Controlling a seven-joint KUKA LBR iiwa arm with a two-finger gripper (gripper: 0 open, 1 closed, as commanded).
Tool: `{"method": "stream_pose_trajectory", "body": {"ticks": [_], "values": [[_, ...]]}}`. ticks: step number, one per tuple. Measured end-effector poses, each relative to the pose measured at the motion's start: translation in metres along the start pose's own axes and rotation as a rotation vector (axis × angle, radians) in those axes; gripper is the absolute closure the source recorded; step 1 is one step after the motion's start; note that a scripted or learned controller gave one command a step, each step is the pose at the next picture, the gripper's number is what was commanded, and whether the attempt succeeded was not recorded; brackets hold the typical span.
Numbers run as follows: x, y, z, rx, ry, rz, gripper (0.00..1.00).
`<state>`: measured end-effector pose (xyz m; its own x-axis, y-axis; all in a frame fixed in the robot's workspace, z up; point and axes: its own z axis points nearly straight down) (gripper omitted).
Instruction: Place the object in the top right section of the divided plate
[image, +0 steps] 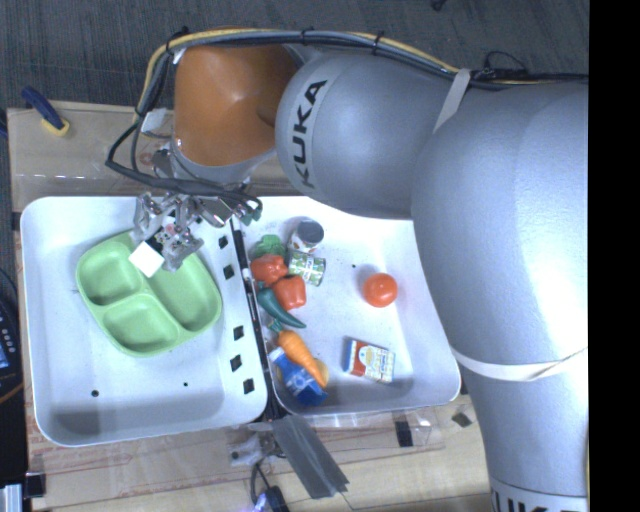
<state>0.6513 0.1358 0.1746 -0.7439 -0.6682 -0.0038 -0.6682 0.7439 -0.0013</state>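
Green plastic marked the one divided plate (150, 297), which you had lying in the left of two white bins (60, 330) on the tabletop, its three sections bare apart from the upper edge. There your tool (168, 240) hung low over the plate's top right section, with one small white block (146, 260) at its tips; I could not tell how far it was open. The right bin (420, 300) held one orange ball (380, 289), one small carton (370, 360), one carrot (300, 355), one tin (306, 234) and two red pieces (280, 282).
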Motion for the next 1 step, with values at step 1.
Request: {"method": "stream_pose_trajectory", "body": {"ticks": [1], "values": [[-0.0045, -0.0033, -0.0215, 0.0, -0.001, -0.247, 1.0]]}}
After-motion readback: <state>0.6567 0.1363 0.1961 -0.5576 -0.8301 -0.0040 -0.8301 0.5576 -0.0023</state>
